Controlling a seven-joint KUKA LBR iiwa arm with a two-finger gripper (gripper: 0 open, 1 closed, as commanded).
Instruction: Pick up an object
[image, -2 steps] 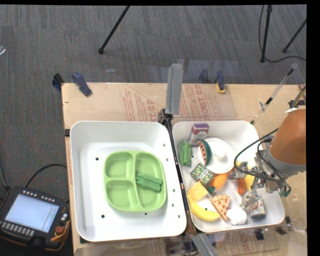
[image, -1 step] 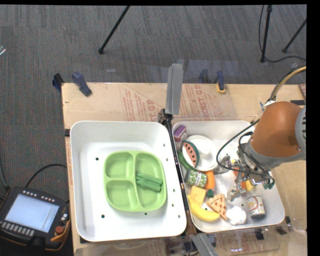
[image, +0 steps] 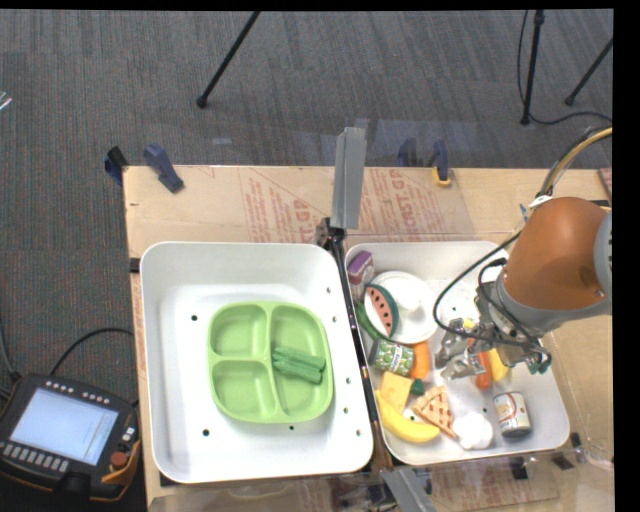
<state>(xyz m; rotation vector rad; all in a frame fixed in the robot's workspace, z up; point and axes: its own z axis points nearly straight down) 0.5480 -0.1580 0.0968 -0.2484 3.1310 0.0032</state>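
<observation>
The right bin (image: 556, 392) holds several toy foods: a watermelon slice (image: 377, 307), a white bowl (image: 410, 303), a purple piece (image: 358, 267), a green-labelled can (image: 393, 356), a cheese wedge (image: 395, 387), a banana (image: 405, 426), a pizza slice (image: 435, 407), a white ball (image: 473, 432) and a small tin (image: 511, 414). My gripper (image: 462, 355) hangs low over the middle of this bin, under the orange wrist band (image: 556, 255). It is just right of the green-labelled can and beside an orange carrot-like piece (image: 485, 374).
In the left bin (image: 170, 290) lies a green divided plate (image: 240, 355) with a dark green bean pod (image: 298, 364) in one compartment. A grey divider post (image: 348, 185) stands between the bins at the back. A teach pendant (image: 65, 430) sits off the bench at lower left.
</observation>
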